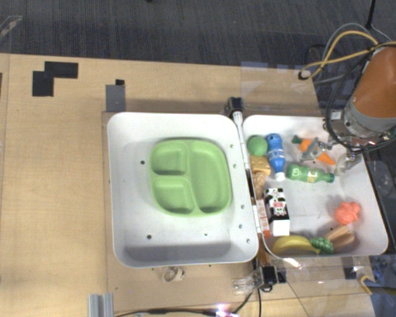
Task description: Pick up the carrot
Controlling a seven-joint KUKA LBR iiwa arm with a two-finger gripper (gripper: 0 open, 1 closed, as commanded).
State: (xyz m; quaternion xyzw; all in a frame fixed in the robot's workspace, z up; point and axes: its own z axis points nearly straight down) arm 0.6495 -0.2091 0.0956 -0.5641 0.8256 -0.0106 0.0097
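Note:
The carrot [310, 145] is a small orange piece with a green top. It lies near the back of the right bin [369, 197], just right of a blue bottle [274, 152]. My gripper [332, 149] hangs low over the bin's back right part, right beside the carrot's right end and partly covering it. I cannot make out whether it touches the carrot. The grey arm with its orange band [385, 78] rises from there toward the upper right.
Around the carrot lie a green ball [256, 144] and a green bottle [308, 174]. Nearer the front are a black-and-white carton [275, 207], an orange toy [348, 212], a banana [294, 244] and a hot dog [341, 235]. The left bin [129, 243] holds a green divided plate [188, 176].

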